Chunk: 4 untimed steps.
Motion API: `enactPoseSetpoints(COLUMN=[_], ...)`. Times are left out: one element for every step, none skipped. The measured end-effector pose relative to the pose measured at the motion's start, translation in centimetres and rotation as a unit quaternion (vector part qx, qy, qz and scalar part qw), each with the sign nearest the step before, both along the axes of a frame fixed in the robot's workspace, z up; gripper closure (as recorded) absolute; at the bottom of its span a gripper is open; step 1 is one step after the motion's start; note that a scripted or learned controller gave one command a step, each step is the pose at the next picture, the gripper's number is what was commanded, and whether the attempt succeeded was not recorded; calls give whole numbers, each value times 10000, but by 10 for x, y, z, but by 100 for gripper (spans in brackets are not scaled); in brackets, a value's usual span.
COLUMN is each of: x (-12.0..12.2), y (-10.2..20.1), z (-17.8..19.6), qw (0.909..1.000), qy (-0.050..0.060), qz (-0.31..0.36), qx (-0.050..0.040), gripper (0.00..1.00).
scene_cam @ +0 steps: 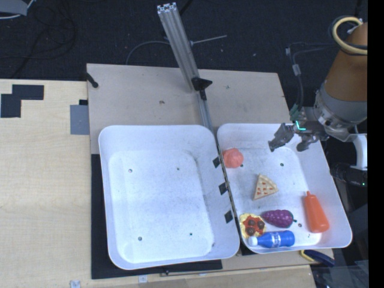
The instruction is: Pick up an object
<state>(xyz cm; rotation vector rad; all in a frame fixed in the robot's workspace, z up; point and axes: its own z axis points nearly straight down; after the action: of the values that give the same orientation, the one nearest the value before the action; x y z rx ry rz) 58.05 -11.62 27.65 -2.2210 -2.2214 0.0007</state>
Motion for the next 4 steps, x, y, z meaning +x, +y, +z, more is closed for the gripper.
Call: enactPoseSetpoints(x=[0, -10, -13, -15], y=[0, 1, 6, 10], z=[0, -58, -102, -165], qw=[10000, 10000, 10000, 10000], qy=[1, 22, 20, 28], qz=[0, 0, 3, 1], qx=[0, 3, 3, 4], gripper=[0, 0, 0, 0])
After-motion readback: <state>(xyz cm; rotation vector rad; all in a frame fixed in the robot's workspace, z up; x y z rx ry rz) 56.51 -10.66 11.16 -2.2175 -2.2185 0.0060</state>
